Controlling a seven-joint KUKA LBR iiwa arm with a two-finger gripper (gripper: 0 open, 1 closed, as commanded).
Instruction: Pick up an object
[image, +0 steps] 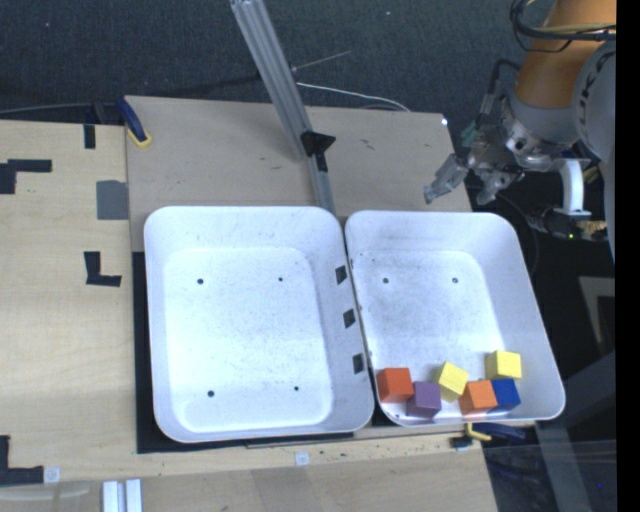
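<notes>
The approach has barely begun: the gripper (450, 183) hangs at the frame's upper right (whether its jaws are parted I cannot tell), and must next descend toward the blocks (450, 385) clustered at the right bin's (520, 260) lower edge.

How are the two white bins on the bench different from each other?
The right bin holds a cluster of small coloured blocks along its near edge; the left bin shows just its speckled floor. The gripper hangs by the right bin's far rim, away from the left bin. Both are shallow, white and rounded.
</notes>
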